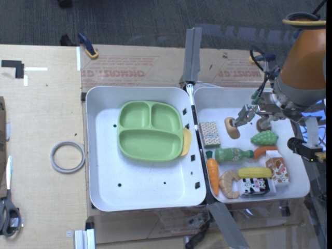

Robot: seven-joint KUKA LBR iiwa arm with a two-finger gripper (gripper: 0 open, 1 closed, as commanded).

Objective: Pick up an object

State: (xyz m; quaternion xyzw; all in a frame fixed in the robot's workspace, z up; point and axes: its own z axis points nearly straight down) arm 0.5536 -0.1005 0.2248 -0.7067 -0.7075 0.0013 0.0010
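Note:
My gripper hangs over the right bin, near its back right, open with nothing between its fingers. One finger is just above a tan wooden piece; the other is near a green bumpy toy. Below them lie a green bottle, a small orange carrot, a patterned block, a big carrot, a corn cob, a croissant, a black-and-white box and a juice carton.
The left bin holds a green divided plate with a yellow piece at its right edge. On the bench to the left lie a tape ring and scissors. A blue clamp sits behind the bins.

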